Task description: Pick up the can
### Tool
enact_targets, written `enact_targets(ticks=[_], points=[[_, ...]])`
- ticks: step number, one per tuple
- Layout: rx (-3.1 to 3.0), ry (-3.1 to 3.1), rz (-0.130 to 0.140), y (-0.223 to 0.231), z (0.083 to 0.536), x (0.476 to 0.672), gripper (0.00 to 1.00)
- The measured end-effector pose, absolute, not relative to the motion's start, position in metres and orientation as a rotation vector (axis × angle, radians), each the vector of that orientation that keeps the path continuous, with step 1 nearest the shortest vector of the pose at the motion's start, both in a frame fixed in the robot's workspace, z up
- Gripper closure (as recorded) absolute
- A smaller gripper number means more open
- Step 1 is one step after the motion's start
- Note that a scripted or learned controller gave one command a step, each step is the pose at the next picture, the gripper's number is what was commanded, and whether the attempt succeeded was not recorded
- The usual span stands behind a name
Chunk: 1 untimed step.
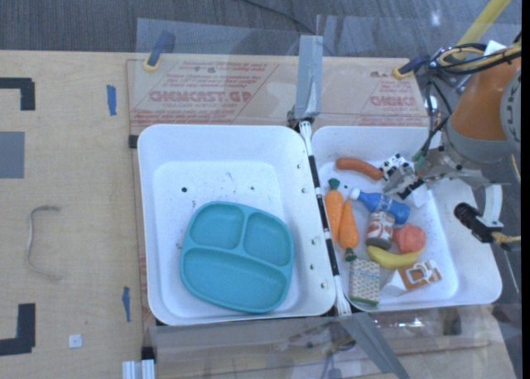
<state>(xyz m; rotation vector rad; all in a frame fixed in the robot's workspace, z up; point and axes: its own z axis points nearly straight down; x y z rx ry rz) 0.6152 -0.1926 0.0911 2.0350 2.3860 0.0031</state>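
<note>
- The can [380, 227] was small, with a brown-and-white label and pale top, standing upright in the right bin [472, 282].
- It sat just below and left of the gripper [399, 172] (seen from above), touching the banana [394, 257] and beside the blue bottle [383, 202].
- Whether the gripper was released or clenched could not be told; the can lay apart from it.

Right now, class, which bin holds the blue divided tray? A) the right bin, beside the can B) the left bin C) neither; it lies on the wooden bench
B: the blue divided tray lies flat in the left bin, while the can sits among the toy foods in the right bin.
</note>
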Motion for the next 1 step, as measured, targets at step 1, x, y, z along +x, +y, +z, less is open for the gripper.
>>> enact_targets(ticks=[1], points=[[2.035, 2.382, 0.005, -0.1937, 0.1023, 0.6159, 1.00]])
